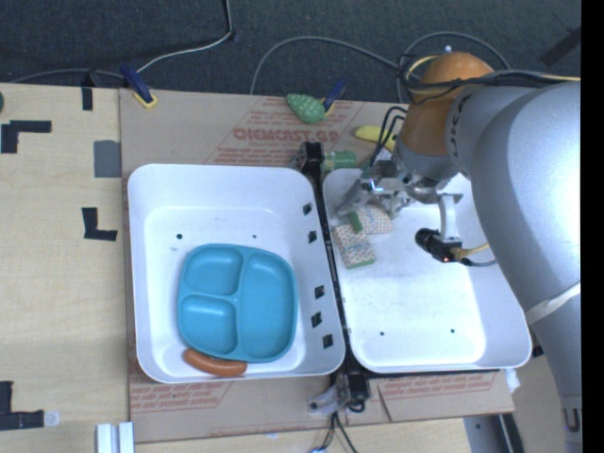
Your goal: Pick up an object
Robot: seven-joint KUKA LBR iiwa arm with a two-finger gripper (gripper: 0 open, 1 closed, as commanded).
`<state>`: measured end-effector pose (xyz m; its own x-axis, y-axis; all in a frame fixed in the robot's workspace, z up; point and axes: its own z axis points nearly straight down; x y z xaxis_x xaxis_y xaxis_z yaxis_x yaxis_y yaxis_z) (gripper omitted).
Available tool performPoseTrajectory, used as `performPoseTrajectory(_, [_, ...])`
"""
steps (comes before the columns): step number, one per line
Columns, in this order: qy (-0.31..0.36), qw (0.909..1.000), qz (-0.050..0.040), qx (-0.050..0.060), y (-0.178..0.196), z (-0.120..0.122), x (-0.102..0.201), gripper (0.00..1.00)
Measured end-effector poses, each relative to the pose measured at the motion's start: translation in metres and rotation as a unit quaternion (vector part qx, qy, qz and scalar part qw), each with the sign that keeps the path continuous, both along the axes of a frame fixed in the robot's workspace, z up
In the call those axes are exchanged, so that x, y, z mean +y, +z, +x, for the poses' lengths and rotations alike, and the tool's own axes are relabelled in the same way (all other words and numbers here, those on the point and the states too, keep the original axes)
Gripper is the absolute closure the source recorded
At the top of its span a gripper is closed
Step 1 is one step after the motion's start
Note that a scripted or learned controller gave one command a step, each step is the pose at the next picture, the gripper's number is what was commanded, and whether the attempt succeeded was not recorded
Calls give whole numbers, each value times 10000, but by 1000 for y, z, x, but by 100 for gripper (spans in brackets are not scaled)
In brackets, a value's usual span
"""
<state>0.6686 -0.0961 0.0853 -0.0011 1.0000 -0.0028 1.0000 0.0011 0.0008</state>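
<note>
A small patterned cloth-like object (359, 243), beige with green specks, lies in the right bin (425, 338) near its upper left corner. My gripper (374, 196) hangs directly over the object's far end, very close to it or touching it; contact cannot be made out. The grey arm with its orange band (451, 75) reaches in from the right and hides the bin's far right side. In the left bin (160, 196) a blue divided plate (236, 302) lies flat, with an orange sausage (215, 363) against its near edge.
Behind the bins on the cardboard lie a green object (305, 108) and a yellow one (371, 135). A black divider rail (326, 272) runs between the bins. Cables trail across the dark floor at the back. A black connector (436, 243) hangs below the wrist.
</note>
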Motion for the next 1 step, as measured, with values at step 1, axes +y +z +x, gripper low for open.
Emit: performPoseTrajectory(1, [-1,10000,0,0,0,0,-4,0])
